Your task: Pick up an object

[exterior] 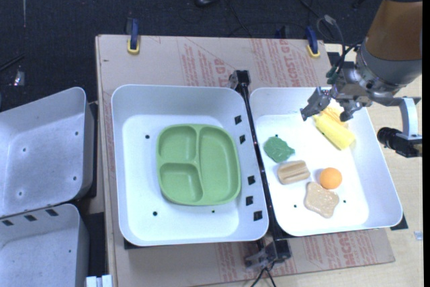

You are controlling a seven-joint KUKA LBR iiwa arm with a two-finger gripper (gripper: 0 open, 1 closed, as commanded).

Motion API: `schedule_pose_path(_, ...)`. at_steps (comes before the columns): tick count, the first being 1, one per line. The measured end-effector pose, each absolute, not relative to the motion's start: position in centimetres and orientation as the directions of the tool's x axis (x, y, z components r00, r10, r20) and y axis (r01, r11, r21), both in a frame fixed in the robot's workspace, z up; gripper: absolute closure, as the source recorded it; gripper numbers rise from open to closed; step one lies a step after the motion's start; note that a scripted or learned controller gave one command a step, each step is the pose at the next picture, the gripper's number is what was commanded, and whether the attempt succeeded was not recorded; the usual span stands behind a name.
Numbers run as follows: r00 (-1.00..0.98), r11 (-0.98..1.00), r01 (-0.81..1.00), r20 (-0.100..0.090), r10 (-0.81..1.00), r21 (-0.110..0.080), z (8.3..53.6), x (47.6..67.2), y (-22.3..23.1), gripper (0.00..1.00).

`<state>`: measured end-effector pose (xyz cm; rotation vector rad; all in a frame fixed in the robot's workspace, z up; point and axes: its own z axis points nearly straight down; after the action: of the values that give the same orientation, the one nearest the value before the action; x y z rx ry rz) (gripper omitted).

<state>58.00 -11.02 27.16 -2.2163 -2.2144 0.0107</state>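
You are looking down at a slant on a cardboard-topped bench (175,57) with two shallow white bins side by side. The left bin (127,165) at centre frame holds a green divided tray (199,165) with three compartments. The right bin (376,178) at right of centre holds five items: a yellow block (336,131) near its upper right, a green lump (277,148) at its left side, a tan block (293,172) just below the lump, an orange ball (330,178) to the right of the tan block, and a beige toast shape (321,200) just below the ball, near the bin's lower edge. The arm (396,30) enters at the upper right of the frame. Its gripper (332,106) hangs over the upper end of the yellow block, its two fingers spread apart, one finger (314,106) left of the block's top and the other above it. You cannot tell whether the fingers touch the block; nothing sits between them. Two blue clamps (134,36) grip the bench's top edge.
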Motion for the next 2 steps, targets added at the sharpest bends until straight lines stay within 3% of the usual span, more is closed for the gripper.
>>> schedule_pose_path(1,-0.001,0.001,1.000,0.000,1.000,0.000,27.7,58.2,-11.0,0.00)
schedule_pose_path(2,0.000,0.000,1.000,0.000,1.000,-0.004,23.3,57.8,-10.6,0.00)
